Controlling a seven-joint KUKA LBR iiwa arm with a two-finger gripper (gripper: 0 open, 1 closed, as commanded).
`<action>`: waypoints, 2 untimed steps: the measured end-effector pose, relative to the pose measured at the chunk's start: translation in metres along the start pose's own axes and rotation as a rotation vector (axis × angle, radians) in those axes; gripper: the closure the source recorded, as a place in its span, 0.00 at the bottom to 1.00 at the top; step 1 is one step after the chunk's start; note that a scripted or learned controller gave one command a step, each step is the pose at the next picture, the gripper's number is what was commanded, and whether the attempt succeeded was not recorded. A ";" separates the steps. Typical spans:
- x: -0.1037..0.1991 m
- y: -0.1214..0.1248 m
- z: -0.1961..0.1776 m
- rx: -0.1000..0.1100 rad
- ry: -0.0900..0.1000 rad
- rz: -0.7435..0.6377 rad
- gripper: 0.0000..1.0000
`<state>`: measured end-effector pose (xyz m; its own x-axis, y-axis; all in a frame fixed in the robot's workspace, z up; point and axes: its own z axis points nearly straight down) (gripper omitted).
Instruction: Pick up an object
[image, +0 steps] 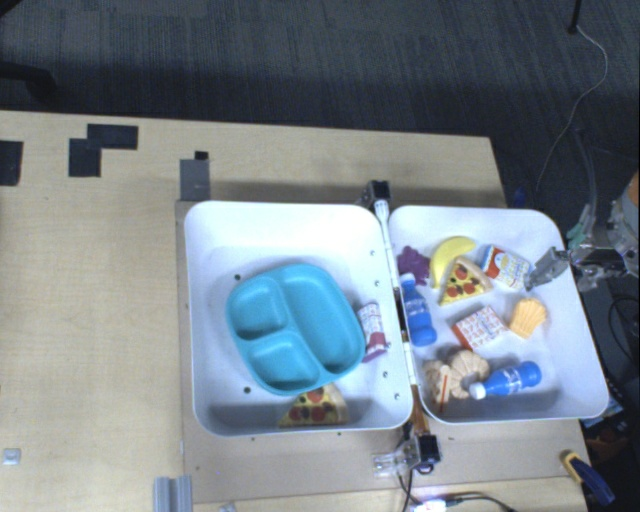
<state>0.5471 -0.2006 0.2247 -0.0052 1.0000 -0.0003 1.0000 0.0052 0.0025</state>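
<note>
The right bin (592, 362) holds several toys: a yellow banana (450, 251), a pizza slice (462, 284), a small white and orange carton (504, 266), a red patterned box (479, 327), a yellow waffle-like piece (529, 318), a blue bottle (509, 380), a second blue bottle (416, 316) by the divider, a purple piece (411, 262) and a tan lumpy toy (451, 373). My gripper (548, 270) hangs over the right bin's upper right side, just right of the carton and above the waffle-like piece. I see nothing held in it.
The left bin (200, 300) holds a blue divided plate (295, 327), a small red and white can (372, 331) at its right wall and another pizza slice (315, 406) near the front. The arm (605, 255) enters from the right edge. Cables lie below the bins.
</note>
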 end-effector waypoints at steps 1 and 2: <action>0.071 0.007 0.137 -0.006 0.000 0.000 0.00; 0.071 0.009 0.125 -0.012 -0.002 -0.001 1.00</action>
<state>0.5561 -0.1299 0.0997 -0.0062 1.0000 -0.0020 0.9999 0.0063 0.0144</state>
